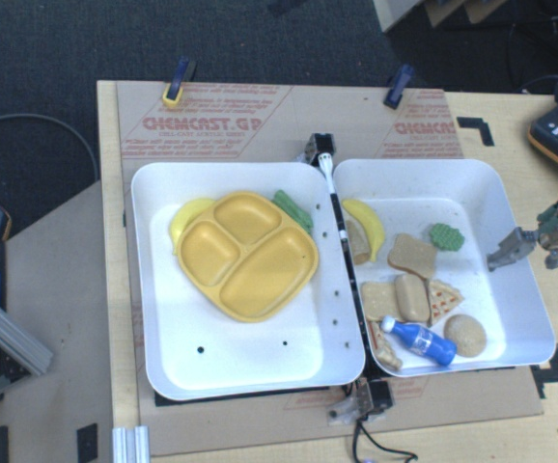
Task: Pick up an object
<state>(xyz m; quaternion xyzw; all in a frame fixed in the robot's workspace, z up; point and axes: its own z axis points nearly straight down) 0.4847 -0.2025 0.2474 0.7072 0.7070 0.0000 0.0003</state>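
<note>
Yellow divided tray (248, 255) fills the left bin (153, 287); the claw (516, 249), state unclear, sits at the right bin's (511, 191) right edge, above a blue bottle (422, 341).

We see a robotics lab: a protective-paper-covered bench (260, 123) held by clamps (176, 83) at twelve o'clock, loose cables (28, 123) on dark carpet at nine o'clock.
</note>
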